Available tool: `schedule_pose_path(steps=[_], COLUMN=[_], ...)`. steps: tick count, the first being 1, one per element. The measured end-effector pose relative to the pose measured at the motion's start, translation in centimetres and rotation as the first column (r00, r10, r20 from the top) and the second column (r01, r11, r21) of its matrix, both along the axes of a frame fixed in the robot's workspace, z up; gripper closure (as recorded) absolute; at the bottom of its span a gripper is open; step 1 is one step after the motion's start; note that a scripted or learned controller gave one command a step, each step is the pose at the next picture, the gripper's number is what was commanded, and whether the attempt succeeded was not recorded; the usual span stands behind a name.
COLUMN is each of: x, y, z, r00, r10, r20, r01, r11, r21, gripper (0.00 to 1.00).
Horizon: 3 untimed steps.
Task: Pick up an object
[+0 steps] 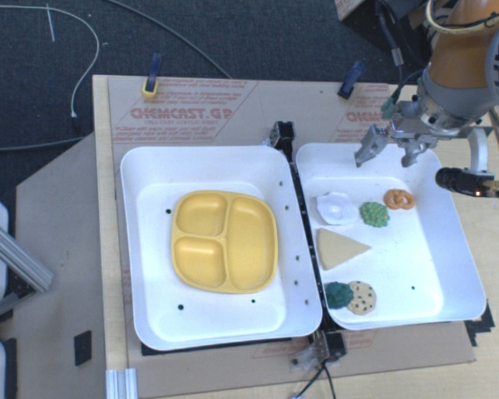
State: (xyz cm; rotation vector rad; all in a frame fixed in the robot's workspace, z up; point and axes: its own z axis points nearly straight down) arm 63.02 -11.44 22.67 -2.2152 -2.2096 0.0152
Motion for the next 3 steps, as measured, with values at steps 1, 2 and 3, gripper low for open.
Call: schedule_pose_path(steps=[1, 2, 3], x=[0.3, 0.5, 1.1], y=[0.0, -0.7, -1.2], z=[0.9, -5.1, -10.6], r00=[1.000, 1.000, 1.000], r10=[0.003, 0.002, 0.002], r20=[0.015, 0.009, 0.014], r01=[-0.003, -0.002, -0.002], r11=[1.000, 1.000, 1.000], r21=[-0.002, -0.001, -0.001], gripper=[0.00, 0.00, 0.00])
